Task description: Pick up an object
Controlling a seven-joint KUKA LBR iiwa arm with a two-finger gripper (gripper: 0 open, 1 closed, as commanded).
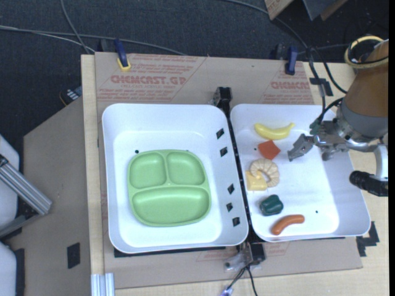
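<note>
The pincer [313, 148] hangs spread open, gripping nothing. Just beside it, toward the other bin, lie a banana [274, 130] and a red block [268, 149]; a sausage [287, 223] lies farther off.

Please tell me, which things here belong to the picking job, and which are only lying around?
For the job:
- gripper, above the right bin
- banana
- orange block
- yellow pastry
- green pepper
- sausage

Just lying about:
- green divided plate in the left bin
- blue clamps
- cables
</note>
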